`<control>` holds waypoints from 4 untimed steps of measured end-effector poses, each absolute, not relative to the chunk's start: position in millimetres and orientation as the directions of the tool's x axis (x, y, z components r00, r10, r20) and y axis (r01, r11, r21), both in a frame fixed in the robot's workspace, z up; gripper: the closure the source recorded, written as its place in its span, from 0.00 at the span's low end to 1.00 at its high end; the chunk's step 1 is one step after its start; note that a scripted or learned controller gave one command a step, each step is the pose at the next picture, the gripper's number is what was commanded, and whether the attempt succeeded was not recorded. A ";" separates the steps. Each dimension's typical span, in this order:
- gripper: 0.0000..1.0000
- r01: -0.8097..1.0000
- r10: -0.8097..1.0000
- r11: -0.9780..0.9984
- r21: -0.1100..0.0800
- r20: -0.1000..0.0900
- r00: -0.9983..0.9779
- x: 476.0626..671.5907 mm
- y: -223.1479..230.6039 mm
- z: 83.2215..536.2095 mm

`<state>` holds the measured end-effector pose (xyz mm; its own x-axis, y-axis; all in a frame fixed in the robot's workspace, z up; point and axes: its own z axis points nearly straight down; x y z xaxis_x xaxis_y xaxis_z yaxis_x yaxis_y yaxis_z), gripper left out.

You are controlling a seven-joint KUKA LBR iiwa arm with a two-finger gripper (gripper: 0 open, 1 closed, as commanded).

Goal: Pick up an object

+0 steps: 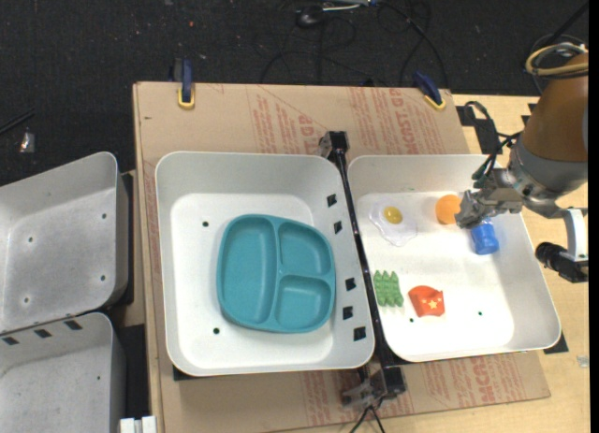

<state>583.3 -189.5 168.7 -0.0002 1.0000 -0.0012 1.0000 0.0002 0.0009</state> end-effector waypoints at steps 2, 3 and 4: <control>1.00 1.000 1.000 0.002 0.003 -0.001 -0.002 594.0 -186.0 237.7; 1.00 1.000 1.000 0.007 -0.001 0.001 -0.007 593.8 -137.6 233.8; 1.00 1.000 1.000 0.008 0.001 0.002 -0.008 603.6 -75.8 239.8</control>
<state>603.6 -75.8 239.8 -0.0084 1.0000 0.0016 1.0000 0.0084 0.0012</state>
